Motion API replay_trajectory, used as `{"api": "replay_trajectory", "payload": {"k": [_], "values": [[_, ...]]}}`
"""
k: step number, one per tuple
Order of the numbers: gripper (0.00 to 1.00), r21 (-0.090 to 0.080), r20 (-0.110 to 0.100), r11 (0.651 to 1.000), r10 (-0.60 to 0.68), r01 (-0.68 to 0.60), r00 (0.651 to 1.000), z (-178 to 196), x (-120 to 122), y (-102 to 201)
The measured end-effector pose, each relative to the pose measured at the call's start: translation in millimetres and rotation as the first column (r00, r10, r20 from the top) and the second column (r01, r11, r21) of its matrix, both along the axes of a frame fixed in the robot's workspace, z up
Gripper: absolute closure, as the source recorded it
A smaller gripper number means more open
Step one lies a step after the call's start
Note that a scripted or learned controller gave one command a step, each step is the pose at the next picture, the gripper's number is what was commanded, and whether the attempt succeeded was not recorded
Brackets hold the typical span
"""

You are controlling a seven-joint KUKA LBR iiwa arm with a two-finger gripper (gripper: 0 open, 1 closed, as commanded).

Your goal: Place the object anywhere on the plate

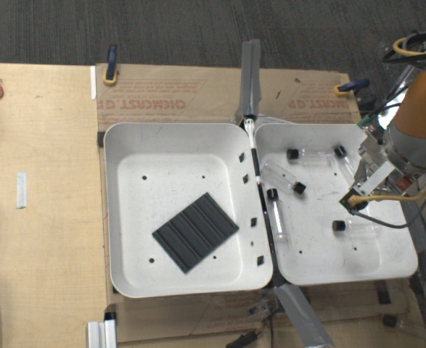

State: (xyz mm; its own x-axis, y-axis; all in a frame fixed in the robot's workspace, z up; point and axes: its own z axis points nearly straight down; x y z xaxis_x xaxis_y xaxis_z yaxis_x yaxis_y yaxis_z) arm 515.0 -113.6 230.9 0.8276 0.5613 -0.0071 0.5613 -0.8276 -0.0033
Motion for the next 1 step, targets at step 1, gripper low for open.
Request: {"api": "replay_trajectory", "payload": {"k": [1], "values": [[1.00, 0.001, 0.003, 0.969, 0.249, -0.249, 0.969, 45.9, 7.9, 71.1]]}}
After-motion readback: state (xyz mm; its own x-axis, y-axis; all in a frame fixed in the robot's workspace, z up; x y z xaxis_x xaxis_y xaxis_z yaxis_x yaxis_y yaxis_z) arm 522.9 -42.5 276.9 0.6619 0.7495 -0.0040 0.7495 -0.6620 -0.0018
